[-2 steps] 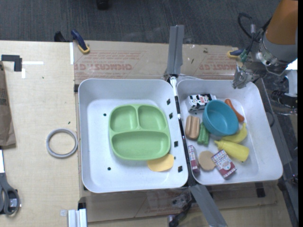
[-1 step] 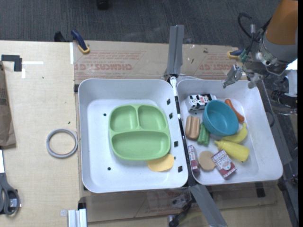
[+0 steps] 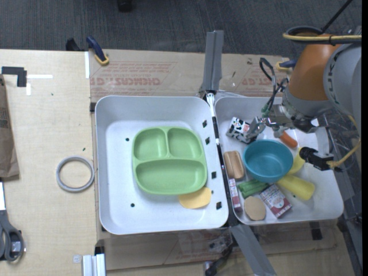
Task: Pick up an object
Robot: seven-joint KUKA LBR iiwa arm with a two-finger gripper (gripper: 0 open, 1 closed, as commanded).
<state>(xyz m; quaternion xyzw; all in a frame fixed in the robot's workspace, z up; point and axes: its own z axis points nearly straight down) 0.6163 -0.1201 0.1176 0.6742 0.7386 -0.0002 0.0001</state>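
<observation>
White bins: 2 sat side by side, the left bin [image 3: 109, 154] and the right bin [image 3: 328, 203].
Arm: grey with its orange band, it reached in from the right over the far part of the right bin.
Claw: the gripper [image 3: 265, 121] hung low at that bin's far-left part, and I could not tell its state.
Nearest thing: a black-and-white toy [image 3: 237, 129] lay just to the left of the claw, near enough that contact could not be ruled in or out; nothing was seen held.
Key relation: my read was that the toy was the likely pick, so the move turned on a small shift left; its long axis ran roughly left to right.
Also near: an orange piece [image 3: 289, 139] lay just right of the claw, and 1 blue bowl [image 3: 268, 160] sat just in front of it.
Right bin count: 1 tan bun-like piece [image 3: 234, 164], 1 green piece [image 3: 251, 187], 1 red packet [image 3: 275, 201], 1 round tan piece [image 3: 255, 209], and 2 yellow pieces, the larger yellow block [image 3: 297, 186] beside the bowl.
Left bin count: 1 green divided plate [image 3: 169, 160] and 1 yellow slice [image 3: 195, 199] touching the plate's near edge.
Task state: by my judgement, no object was lifted yet.
</observation>
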